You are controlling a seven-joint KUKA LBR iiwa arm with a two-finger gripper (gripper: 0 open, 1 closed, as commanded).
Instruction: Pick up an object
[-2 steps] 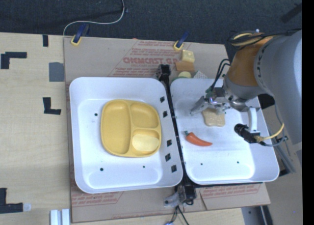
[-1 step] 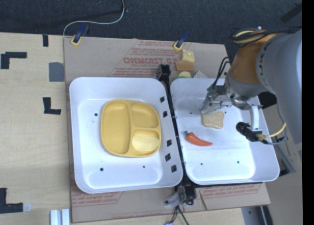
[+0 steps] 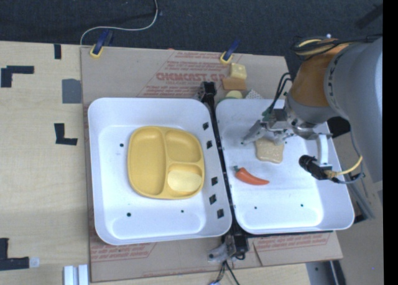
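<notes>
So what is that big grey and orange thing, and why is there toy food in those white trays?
That big thing is a robot arm, grey with an orange band. It reaches in from the right side of the picture. The camera hangs above the bench and looks down on it at a slant.

On the bench sit two shallow white bins. The left white bin holds a yellow plastic plate with three sections. The right white bin holds a beige toy slice of bread and a small orange toy pepper.

The arm's tip is its end effector, the part that grabs things. It hangs just above the bread slice. I cannot tell whether it is gripping the bread.

Some yellowish toy blocks lie on the brown cardboard behind the bins.
</notes>
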